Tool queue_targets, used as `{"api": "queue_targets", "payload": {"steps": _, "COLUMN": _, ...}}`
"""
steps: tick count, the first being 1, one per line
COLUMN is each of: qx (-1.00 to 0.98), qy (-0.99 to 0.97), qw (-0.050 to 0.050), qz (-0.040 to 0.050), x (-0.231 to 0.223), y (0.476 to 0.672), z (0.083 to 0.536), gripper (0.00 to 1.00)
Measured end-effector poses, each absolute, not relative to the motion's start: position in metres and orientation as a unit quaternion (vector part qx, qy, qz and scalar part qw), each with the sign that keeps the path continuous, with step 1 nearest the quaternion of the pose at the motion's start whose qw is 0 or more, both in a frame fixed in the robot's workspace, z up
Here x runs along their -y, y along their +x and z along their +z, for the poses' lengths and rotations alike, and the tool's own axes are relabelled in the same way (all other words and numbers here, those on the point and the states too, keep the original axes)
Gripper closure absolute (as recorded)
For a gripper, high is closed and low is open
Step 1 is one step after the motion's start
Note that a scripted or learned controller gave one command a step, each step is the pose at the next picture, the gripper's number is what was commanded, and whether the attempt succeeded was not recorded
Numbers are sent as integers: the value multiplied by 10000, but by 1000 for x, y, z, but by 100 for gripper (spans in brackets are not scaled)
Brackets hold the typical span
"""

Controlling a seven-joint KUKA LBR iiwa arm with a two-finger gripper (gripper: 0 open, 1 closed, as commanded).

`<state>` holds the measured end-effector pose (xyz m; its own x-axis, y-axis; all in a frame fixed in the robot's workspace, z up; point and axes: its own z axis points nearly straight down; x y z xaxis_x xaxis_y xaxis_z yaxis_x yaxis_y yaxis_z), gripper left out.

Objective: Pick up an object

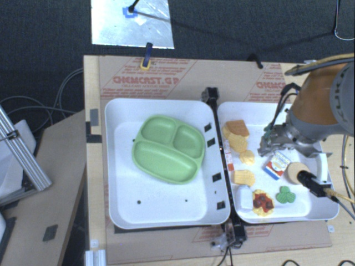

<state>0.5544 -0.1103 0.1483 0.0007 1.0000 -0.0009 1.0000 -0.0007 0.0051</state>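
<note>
The right bin [239,111] holds several small toy foods: an orange-brown wedge [237,127], a yellow piece [238,143], a small yellow ball [247,157], a yellow corrugated piece [243,177], a red and yellow item [263,201], a green piece [285,194], a tan round piece [294,171] and a white, red and blue packet [277,164]. My gripper [270,143] hangs low over the bin's right half, just above the packet. The arm covers its fingers from above.
The left bin [119,121] contains a light green divided plate [168,148]. A black divider with clips [220,148] runs between the bins. The arm's grey body and orange band [319,101] cover the right bin's far right corner.
</note>
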Motion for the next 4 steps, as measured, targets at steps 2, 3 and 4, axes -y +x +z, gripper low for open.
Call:
{"api": "queue_targets", "payload": {"steps": 2, "qx": -7084, "qy": 7058, "qw": 19, "qz": 13, "x": 121, "y": 555, "z": 226, "gripper": 100}}
{"api": "queue_targets", "payload": {"steps": 3, "qx": -7107, "qy": 7035, "qw": 7, "qz": 16, "x": 70, "y": 569, "z": 231, "gripper": 100}}
{"api": "queue_targets", "payload": {"steps": 4, "qx": -7105, "qy": 7037, "qw": -4, "qz": 9, "x": 21, "y": 573, "z": 220, "gripper": 100}}
